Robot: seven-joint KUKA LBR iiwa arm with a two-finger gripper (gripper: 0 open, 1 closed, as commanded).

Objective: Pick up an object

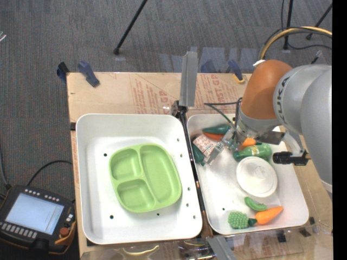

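The gripper (223, 147) hangs low over the right bin's (217, 210) upper left, its opening impossible to judge; a small patterned packet (203, 143) lies just beside it, a green bottle (253, 152) to its right, a white bowl (256, 176) below

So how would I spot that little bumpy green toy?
Look in the right-hand white bin, along its near edge. The bumpy green toy lies left of an orange carrot; it alone is round and covered in knobs.
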